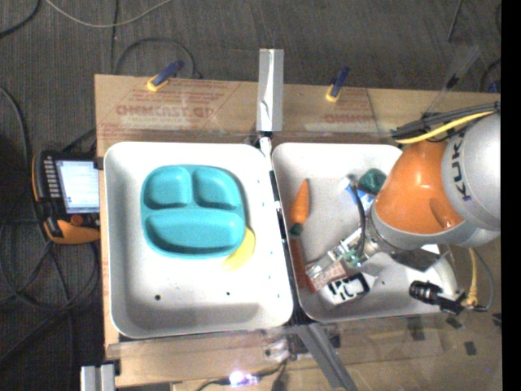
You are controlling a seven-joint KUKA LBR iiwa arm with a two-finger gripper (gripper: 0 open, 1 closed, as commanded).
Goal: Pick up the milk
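The milk (pixel 348 287) looks like a small white carton with black print and a reddish end. It lies on its side near the front wall of the right bin (pixel 326 157). My gripper (pixel 345 259) hangs low over the carton's upper edge, reaching in below the orange wrist band (pixel 413 198). Its tip is right at the carton, and whether they touch is unclear. The arm's body hides the right half of that bin.
An orange carrot (pixel 300 202) lies by the right bin's left wall. A teal object (pixel 374 178) and a blue one (pixel 356 191) sit beside the wrist. In the left bin (pixel 130 300) are a teal divided plate (pixel 194 210) and a yellow piece (pixel 242 252).
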